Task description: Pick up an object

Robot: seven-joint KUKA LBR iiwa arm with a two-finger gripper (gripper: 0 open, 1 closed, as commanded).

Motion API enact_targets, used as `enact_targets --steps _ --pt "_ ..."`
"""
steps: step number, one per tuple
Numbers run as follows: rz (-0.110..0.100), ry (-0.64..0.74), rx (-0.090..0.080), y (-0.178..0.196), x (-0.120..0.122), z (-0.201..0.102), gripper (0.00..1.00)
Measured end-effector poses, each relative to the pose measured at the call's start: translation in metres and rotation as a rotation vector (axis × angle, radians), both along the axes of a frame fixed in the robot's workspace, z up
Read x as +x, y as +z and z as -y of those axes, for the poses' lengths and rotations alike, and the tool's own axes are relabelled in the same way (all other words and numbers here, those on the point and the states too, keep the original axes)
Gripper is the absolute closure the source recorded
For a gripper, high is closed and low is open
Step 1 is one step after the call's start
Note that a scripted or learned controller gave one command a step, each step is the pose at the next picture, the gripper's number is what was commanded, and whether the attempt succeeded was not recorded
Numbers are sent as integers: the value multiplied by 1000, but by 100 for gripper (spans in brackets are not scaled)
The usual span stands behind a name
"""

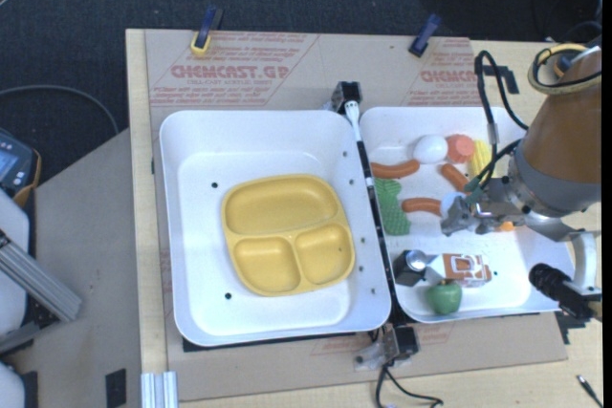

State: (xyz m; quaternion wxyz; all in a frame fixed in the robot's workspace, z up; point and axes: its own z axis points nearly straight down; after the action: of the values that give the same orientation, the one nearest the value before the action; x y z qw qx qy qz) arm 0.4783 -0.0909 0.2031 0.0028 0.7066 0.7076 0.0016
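Observation:
The right bin (411, 124) holds several toy foods. At its back lie a white egg (430, 148), an orange piece (461, 146) and a yellow piece (481, 156). Two brown sausages (395, 170) (421, 204) flank a green leafy piece (389, 205), and an orange carrot-like piece (453, 176) lies further right. Near the front are a black and silver object (411, 265), a small carton (466, 269) and a green apple (444, 298). My gripper (466, 215) hangs low over the bin's middle, just right of the lower sausage and above the carton. The wrist hides what lies under it.
The left bin (182, 148) holds a yellow three-compartment tray (283, 232). A black clip (346, 96) sits at the divider between the bins. Cables (492, 91) loop by the arm at the right. Blue and yellow clamps (204, 32) hold the board's back edge.

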Motion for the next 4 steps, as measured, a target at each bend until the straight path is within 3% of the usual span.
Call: enact_targets --steps 1,2,3,4 --pt "-2 -1 0 23 1 0 100" --pt "-3 5 2 32 3 -57 100" --pt "-5 4 2 19 14 -109 100" --pt "-8 1 3 17 10 -123 100"
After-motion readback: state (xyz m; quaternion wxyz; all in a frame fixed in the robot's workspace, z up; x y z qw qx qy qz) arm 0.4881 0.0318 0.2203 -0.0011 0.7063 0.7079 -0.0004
